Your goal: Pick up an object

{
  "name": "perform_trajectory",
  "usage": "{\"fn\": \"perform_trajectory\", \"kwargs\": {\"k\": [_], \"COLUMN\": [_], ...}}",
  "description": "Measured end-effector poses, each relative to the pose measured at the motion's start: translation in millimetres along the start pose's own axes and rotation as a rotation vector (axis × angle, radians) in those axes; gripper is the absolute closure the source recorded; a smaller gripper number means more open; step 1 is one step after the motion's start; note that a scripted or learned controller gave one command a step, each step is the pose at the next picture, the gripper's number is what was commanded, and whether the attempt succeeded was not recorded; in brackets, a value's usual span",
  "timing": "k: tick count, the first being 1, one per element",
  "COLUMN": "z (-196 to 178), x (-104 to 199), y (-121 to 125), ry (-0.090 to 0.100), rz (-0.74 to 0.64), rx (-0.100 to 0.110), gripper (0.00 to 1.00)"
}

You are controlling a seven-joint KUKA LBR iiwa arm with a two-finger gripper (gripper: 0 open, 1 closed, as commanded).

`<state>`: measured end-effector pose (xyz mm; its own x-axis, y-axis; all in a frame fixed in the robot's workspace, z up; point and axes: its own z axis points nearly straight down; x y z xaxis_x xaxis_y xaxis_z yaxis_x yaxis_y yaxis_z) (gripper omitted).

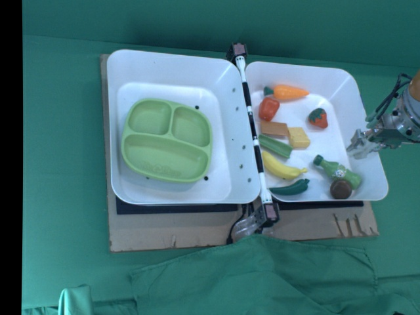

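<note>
While the tool (pixel 359 144) hangs, grip state unclear, the green bottle (pixel 336 170) lies tilted, white-labelled.

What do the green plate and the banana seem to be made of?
The green plate looks like soft matte plastic or silicone: even pale colour, rounded moulded compartments, no glare. The banana looks like a smooth plastic toy, uniformly yellow with a slight sheen. Neither is certain from here.

Green bench (pixel 59 176) — cardboard (pixel 170 231), two bins (pixel 226 110)
</note>
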<state>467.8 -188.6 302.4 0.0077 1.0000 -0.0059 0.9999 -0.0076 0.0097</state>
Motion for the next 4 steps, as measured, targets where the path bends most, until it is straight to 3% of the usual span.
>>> {"fn": "perform_trajectory", "kwargs": {"k": [1,2,3,4], "z": [94.9,87.9,18.6,-82.4], "x": [20.1,74.8,133.8,159.9], "y": [16.5,27.7,31.2,62.5], "ry": [0.008,0.007,0.006,0.006], "rz": [-0.005,-0.01,-0.012,-0.01], "rx": [0.015,0.008,-0.001,-0.008], "gripper": [1.0,1.0,1.0,1.0]}}
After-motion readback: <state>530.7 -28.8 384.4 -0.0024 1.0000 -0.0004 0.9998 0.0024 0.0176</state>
